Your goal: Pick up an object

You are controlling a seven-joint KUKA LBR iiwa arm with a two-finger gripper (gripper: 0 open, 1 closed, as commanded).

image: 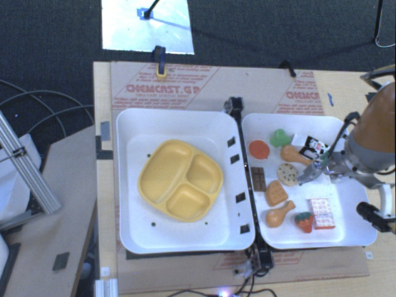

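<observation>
The right bin (352, 228) holds several toy foods: a red slice (259, 149), a green piece (280, 137), a tan roll (293, 154), a speckled cookie (287, 174), a brown chocolate bar (258, 179), an orange wedge (276, 193), a drumstick (279, 215), a strawberry (303, 222), a red-and-white box (321, 214) and a black-and-white box (314, 146). My gripper (311, 171) reaches in from the right and hangs low just right of the cookie, below the tan roll. I see nothing held in it.
The left bin (133, 228) holds a yellow three-compartment plate (180, 179). Black clips (238, 159) line the divider between the bins. The arm's grey and orange body (374, 135) covers the right bin's far right side. Cardboard lies under both bins.
</observation>
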